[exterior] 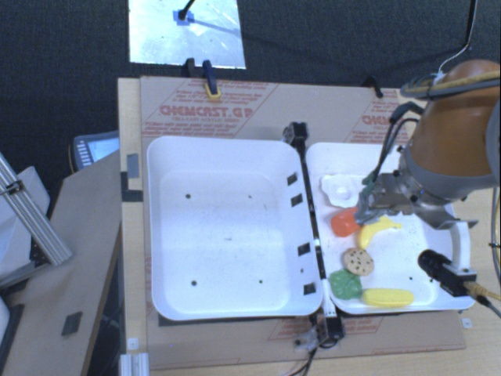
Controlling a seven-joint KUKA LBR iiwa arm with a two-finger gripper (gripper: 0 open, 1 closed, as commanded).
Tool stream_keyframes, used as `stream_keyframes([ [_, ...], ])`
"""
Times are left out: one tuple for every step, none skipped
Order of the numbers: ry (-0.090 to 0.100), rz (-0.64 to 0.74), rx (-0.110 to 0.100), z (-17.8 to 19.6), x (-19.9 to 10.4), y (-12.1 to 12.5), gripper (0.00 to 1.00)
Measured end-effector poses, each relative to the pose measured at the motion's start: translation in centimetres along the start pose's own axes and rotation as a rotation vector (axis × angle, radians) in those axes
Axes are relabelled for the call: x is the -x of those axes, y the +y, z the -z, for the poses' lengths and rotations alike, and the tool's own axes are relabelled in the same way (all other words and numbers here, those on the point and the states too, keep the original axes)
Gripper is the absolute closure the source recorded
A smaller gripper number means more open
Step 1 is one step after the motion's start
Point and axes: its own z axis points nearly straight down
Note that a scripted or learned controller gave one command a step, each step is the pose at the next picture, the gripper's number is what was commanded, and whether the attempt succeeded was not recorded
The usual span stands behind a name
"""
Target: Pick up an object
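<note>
Right bin, mid-right of frame: pincer [368, 210] low over small yellow plastic banana [378, 229]. Banana just below-right, long axis slanting up-right, beside round orange toy [343, 223]. Pincer state: cannot tell.

Five small toys, all in the right bin [329, 159]. White fried egg [339, 188] flat near the bin's back, left of centre. Orange round piece [343, 224] just in front of the egg. Yellow banana [377, 230] lying flat just right of the orange piece, close enough that a gap cannot be told, its upper end under the end effector [376, 204]. Tan cookie [359, 262] with dark chips flat, in front of the banana. Green lump [344, 283] at the front left corner, touching the cookie's edge. Long yellow piece [387, 296] lying crosswise along the front wall, just beside the green lump.
</note>
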Motion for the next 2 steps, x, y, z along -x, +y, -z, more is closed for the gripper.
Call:
stream_keyframes([
  [-0.001, -0.007, -0.004, -0.3, 0.3, 0.0, 0.00],
  [-0.006, -0.006, 0.004, -9.4, 6.2, 16.9, 0.00],
])
